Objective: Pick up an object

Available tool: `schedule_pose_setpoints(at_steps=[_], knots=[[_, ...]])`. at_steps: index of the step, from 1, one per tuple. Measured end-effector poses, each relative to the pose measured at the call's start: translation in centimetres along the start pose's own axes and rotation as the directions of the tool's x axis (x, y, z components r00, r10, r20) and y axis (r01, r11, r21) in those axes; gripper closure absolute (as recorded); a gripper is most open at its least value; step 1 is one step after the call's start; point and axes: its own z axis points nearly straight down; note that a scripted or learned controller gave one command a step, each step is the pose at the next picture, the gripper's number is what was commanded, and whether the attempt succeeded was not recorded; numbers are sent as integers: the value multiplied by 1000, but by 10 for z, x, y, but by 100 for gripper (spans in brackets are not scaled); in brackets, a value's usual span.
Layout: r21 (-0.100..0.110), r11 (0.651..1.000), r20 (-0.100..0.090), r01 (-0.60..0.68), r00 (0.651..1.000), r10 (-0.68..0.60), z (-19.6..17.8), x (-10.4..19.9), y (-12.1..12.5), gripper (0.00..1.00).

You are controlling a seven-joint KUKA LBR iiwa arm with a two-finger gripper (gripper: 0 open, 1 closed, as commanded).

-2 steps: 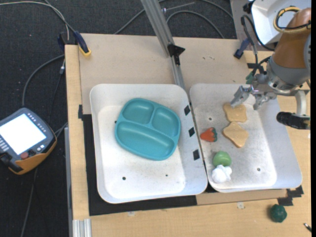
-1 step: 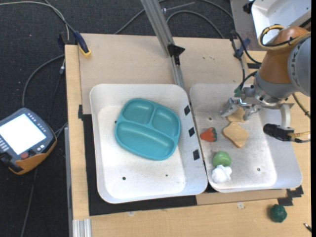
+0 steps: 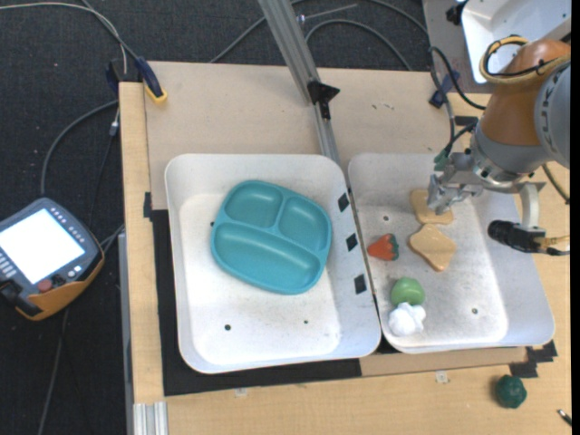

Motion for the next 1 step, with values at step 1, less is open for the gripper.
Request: schedule_pose_setpoints(at_steps=[1], knots=[[-6,1000,2,1,1000,-1,-64,2,8,100]])
